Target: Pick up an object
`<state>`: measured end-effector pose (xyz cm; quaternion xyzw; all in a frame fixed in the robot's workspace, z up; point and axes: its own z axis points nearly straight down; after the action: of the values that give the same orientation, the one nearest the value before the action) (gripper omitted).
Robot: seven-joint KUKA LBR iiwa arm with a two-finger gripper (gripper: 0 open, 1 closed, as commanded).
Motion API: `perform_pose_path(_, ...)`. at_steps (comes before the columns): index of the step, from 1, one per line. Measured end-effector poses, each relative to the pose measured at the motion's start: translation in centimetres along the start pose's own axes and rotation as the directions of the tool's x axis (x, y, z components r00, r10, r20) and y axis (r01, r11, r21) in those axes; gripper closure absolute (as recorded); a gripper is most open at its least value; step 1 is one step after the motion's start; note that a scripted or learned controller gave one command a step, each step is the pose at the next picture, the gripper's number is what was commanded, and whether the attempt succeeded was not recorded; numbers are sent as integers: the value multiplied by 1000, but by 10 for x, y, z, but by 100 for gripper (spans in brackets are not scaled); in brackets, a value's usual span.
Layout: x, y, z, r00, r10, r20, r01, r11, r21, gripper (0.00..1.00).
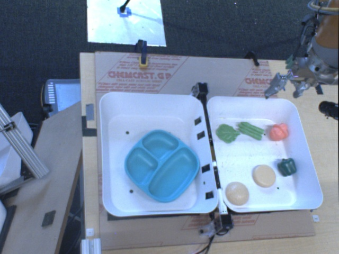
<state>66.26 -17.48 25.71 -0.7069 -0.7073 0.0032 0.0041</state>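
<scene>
The right bin (304, 142) holds a green leafy piece (227, 133), a green pod-like piece (250, 130), a pink-orange item (278, 132), a dark green pepper (286, 166) and two round tan buns (264, 175) (237, 193). My gripper (287, 87) hangs above the bin's far right corner, over the cardboard behind it. Its fingers (273, 86) are spread apart with nothing between them.
The left bin (111, 142) holds a blue divided tray (161, 164). Clamps (201, 90) sit on the divider between the bins. A cardboard sheet (175, 70) lies under both bins, with a shiny square plate (125, 15) on the dark floor behind.
</scene>
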Motion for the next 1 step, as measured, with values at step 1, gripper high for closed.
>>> perform_pose_path(1, 1, 2, -9, 1000, -2, 2, 3, 1000, -13, 0)
